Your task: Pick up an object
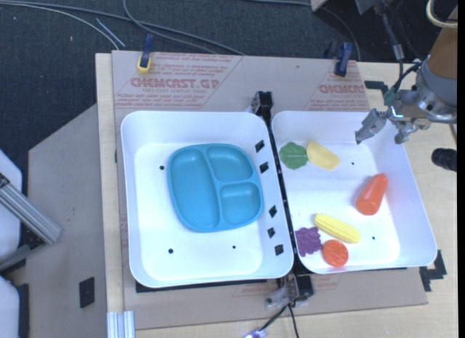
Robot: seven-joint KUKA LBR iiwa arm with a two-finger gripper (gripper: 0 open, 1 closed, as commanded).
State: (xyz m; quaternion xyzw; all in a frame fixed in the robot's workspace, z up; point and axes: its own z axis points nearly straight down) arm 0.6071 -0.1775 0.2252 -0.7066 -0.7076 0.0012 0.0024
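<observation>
Table [109, 184]: a pale board bearing two shallow white bins side by side, with clamps at its far edge.

Left bin [138, 256]: one blue divided tray [214, 186], three compartments, lying flat near the bin's centre, slightly toward the far side.

Right bin [418, 220], items left to right:
- Green leafy toy vegetable [293, 155], far-left area, close to the dividing wall.
- Purple grape cluster toy [307, 240], near-left corner.
- Yellow toy lemon [322, 155], touching or just beside the green piece on its right.
- Orange round toy fruit [335, 254], near edge, just beside the grapes.
- Yellow toy corn cob [337, 227], lying at a slant, just above the orange fruit and beside the grapes.
- Red-orange toy carrot [370, 194], tilted, alone in the bin's right half.

Claw [383, 131]: over the far-right corner of the right bin, two fingers spread apart, nothing between them; well apart from every toy.
</observation>
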